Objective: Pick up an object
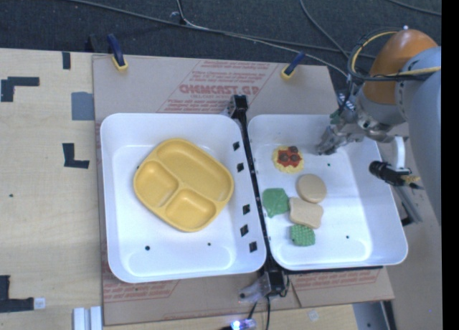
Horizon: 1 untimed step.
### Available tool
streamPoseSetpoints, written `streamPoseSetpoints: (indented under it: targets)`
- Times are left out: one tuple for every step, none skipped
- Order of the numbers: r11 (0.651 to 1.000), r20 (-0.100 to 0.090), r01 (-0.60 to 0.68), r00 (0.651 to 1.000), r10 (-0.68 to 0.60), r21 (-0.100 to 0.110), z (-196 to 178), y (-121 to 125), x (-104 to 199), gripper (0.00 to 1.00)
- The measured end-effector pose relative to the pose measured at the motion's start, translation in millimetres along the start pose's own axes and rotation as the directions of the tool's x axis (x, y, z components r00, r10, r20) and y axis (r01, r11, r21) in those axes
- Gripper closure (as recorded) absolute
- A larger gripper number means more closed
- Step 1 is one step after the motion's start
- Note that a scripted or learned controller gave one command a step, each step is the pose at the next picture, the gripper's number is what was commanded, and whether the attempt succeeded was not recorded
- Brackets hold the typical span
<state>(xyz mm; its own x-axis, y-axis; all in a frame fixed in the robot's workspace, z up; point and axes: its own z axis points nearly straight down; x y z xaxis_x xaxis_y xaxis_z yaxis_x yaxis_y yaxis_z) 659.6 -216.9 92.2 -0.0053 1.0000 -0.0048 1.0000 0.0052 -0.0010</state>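
The right bin (373, 239) holds several small toy foods: a yellow round piece with red dots (287, 158), a tan round cookie (311, 188), a tan toast-like piece (306, 213), a green leafy piece (275, 201) and a small green waffle piece (303, 235). My gripper (327, 146) hangs low over the upper right part of that bin, just right of the yellow piece and apart from it. Nothing shows between its fingers.
A yellow divided plate (183, 184) lies in the left bin (122, 250). Black clips run along the divider between the bins. The arm's grey body and orange band (398, 63) stand over the bench's right edge. Cables cross the dark floor behind.
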Motion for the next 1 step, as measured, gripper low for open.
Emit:
streamPoseSetpoints:
  targets:
    - [1.0, -0.005, -0.003, 1.0, 0.003, 0.0, -39.9, 3.4, 1.6, 1.0]
